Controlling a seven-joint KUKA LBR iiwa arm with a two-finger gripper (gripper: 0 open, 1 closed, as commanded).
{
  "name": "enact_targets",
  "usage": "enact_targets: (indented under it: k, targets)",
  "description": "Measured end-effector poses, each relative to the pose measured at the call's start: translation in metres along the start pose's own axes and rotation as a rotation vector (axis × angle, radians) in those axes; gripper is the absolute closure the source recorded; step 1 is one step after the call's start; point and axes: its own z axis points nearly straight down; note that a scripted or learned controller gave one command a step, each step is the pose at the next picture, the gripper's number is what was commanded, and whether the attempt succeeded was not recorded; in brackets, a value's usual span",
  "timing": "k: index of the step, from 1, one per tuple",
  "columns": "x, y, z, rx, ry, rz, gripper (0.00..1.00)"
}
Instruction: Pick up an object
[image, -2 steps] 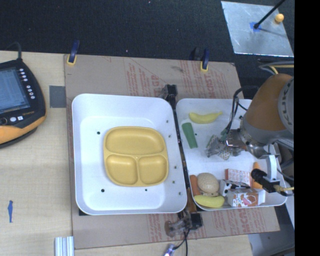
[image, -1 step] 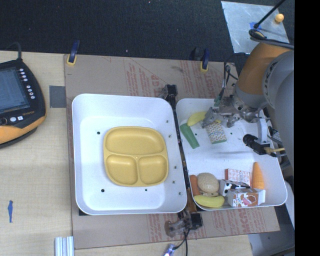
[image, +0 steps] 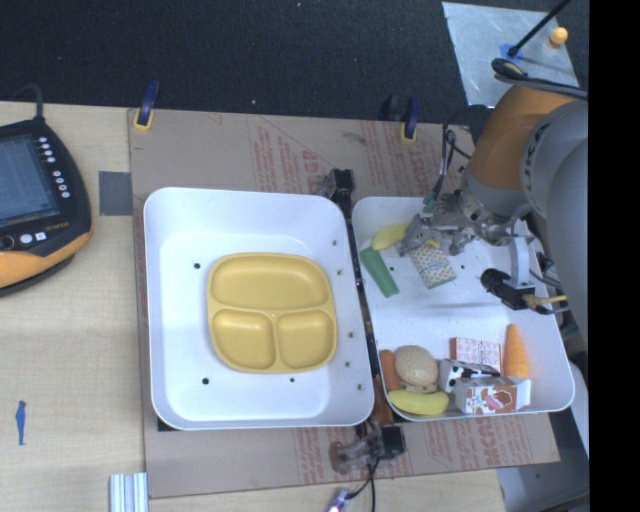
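Note:
My gripper (image: 436, 240) is over the far part of the right bin (image: 545, 405), with the arm reaching in from the right. A small patterned pouch (image: 433, 267) sits tilted just below the fingertips, its upper end caught between them. Left of it lie a yellow-green piece (image: 388, 237) and a green stick (image: 379, 271). Along the bin's near side lie a carrot (image: 515, 350), a red and white box (image: 476, 352), a bread roll (image: 416, 367), a banana (image: 418, 402) and a milk carton (image: 492, 396).
The left bin (image: 170, 300) holds a yellow divided plate (image: 272, 310). A handheld control pendant (image: 35, 205) rests on the bench at the far left. The middle of the right bin is bare white floor (image: 450, 315).

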Motion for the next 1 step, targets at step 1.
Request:
enact_targets:
  k: [1]
  targets:
    - [0.0111, -0.0001, 0.0001, 0.001, 0.001, 0.0, 0.0]
